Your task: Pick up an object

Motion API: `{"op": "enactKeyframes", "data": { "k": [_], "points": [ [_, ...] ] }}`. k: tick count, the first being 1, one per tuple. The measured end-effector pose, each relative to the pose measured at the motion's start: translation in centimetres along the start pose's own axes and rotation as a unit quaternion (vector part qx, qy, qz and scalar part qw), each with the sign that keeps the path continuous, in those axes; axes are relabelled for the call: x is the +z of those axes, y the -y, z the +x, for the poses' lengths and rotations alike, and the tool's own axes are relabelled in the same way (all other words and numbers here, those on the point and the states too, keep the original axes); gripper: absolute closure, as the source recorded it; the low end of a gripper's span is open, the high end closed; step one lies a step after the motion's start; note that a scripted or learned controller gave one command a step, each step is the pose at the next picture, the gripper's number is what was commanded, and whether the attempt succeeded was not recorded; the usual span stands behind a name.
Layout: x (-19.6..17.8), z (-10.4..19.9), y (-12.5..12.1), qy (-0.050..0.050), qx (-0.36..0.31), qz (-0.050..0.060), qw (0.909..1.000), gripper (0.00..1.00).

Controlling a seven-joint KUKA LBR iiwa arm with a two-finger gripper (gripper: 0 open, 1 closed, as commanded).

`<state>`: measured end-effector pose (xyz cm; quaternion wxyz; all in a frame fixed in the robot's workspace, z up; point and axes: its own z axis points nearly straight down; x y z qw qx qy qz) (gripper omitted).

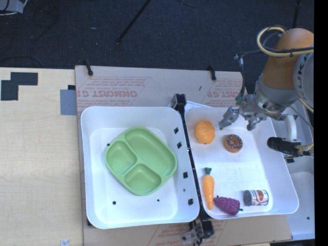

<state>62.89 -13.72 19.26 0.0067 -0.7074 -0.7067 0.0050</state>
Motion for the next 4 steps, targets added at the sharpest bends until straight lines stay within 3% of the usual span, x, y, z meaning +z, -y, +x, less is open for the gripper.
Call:
{"op": "enactKeyframes", "data": {
  "k": [1, 2, 3, 4],
  "points": [
    [-0.8, 0.0, -0.3, 0.001, -0.001, -0.007, 1.0000, 0.00],
    [4.6, -0.5, 0.6, 0.001, -0.001, -0.005, 1.0000, 0.00],
    [9.5, -0.4, 0.4, 0.002, -0.001, -0.010, 0.9999, 0.00],
    [8.3, -0.5, 0.4, 0.002, 0.000, -0.010, 1.0000, 1.00]
  ]
}}
